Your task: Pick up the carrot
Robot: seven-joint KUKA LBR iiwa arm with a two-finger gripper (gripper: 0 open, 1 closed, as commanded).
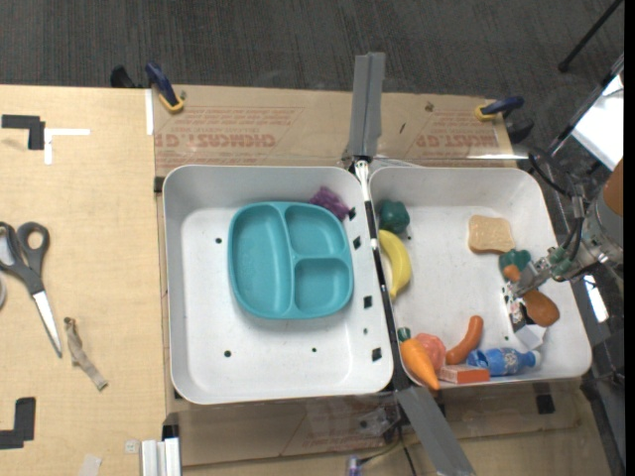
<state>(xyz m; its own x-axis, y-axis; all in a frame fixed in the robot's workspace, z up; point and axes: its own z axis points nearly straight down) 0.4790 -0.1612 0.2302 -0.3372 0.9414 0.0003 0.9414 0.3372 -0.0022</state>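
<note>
Reaching in over the right bin (556, 365), gripper (541, 269) low.
Carrot (420, 364) lies near that bin's front-left corner, well apart; finger spread perhaps narrow, cannot tell.

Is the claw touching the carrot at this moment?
Apart. The camera view shows the claw near the right bin's right wall, while the carrot lies at the front left corner.

White bins (189, 296); teal tray (291, 260); by it yellow banana (396, 262), orange carrot (421, 364), purple item (330, 202).
</note>
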